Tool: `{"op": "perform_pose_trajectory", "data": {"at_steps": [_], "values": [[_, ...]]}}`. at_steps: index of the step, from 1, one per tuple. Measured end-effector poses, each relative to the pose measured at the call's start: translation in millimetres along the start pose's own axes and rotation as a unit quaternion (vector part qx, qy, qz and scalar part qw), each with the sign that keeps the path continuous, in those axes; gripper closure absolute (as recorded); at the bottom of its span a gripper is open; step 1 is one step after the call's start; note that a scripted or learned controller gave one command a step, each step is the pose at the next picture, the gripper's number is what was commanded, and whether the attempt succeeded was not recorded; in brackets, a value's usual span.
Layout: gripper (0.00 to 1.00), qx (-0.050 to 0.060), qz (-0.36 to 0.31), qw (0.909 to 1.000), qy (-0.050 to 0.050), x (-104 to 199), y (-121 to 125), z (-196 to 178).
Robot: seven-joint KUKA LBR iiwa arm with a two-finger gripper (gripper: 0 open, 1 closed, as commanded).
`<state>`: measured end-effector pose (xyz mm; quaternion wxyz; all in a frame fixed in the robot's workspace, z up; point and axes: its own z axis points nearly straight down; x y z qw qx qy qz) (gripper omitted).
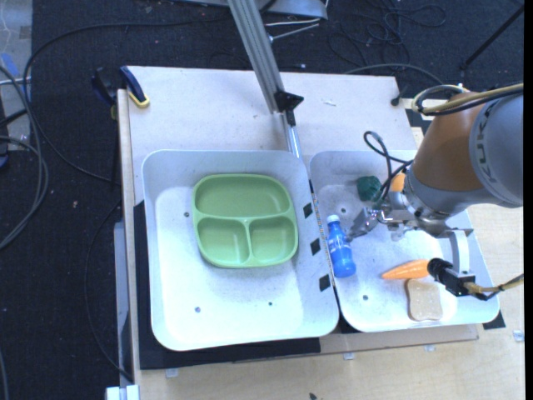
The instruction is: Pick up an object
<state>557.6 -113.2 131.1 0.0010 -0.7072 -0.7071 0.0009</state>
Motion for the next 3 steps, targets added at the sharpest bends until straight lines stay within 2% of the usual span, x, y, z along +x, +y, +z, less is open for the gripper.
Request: {"op": "perform_pose_trajectory", "data": {"at_steps": [1,3], "values": [[1.0,-0.001,0.0,1.0,0.0,0,1,-12],[1.0,-0.003,-0.001,1.0,-0.001,10,3,-103]]}}
